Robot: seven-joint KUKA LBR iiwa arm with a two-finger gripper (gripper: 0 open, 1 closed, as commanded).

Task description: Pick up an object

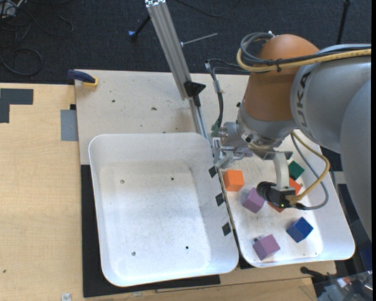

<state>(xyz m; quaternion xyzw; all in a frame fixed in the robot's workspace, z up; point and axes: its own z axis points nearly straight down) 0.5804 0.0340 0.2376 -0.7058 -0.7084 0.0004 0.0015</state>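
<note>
The right bin [338, 246] holds several small blocks. An orange cube [234, 180] lies near its left wall, with a purple cube [252, 200] just right of it. A second purple cube [266, 246] and a blue cube [299, 229] sit toward the front. A green block [296, 169] and a red piece [293, 187] lie partly hidden behind the arm's bracket. My gripper [224, 150] hangs below the orange wrist, over the bin's back left corner and just behind the orange cube. Nothing shows held in it.
The left bin [150, 212] sits beside the right one, with black clips [220, 199] along the shared wall. A slanted aluminium post [172, 49] rises behind the bins. A blue and yellow clamp [81, 77] lies at the bench's back left corner.
</note>
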